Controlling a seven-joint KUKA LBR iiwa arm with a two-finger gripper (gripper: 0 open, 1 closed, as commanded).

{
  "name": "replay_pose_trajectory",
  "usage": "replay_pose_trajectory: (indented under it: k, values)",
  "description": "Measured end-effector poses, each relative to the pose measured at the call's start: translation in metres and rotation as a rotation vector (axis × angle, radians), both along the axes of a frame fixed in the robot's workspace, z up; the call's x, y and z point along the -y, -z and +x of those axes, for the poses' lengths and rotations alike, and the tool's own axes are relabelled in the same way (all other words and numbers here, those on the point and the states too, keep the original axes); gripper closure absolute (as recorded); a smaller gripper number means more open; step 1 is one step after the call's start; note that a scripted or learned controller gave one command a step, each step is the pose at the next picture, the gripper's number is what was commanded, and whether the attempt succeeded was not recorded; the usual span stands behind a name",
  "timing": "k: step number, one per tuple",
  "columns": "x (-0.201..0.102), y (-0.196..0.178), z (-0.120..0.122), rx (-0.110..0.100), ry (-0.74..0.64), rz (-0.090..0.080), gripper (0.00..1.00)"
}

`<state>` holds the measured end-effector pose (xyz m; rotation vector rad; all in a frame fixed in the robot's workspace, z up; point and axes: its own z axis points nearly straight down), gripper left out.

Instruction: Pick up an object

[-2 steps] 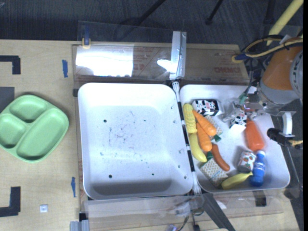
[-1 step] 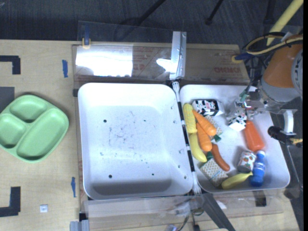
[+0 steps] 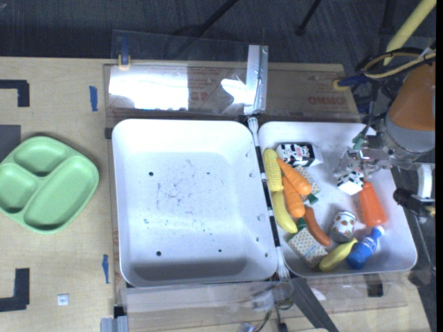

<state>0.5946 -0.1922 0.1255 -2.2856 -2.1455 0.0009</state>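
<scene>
The gripper [image 3: 358, 159] hung over the right bin [image 3: 325, 133], just above a small black-and-white toy [image 3: 351, 181]; whether its claw was released or clenched, I could not tell. An orange carrot [image 3: 372, 205] lay just beside that toy. Corn [image 3: 273, 170], more carrots [image 3: 296, 180], a banana [image 3: 338, 254] and a blue bottle [image 3: 365, 249] crowded the bin. A green divided plate [image 3: 46, 182] sat well apart on the left

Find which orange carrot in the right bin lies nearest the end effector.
The carrot lying alone on the bin's right side, just below the end effector; the others cluster by the left wall.
</scene>
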Motion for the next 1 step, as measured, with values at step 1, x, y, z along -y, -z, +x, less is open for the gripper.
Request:
replay_pose_trajectory:
  k: [1]
  values:
    - [-0.0399, -0.0565, -0.0306, -0.002, 0.235, -0.004, 1.00]
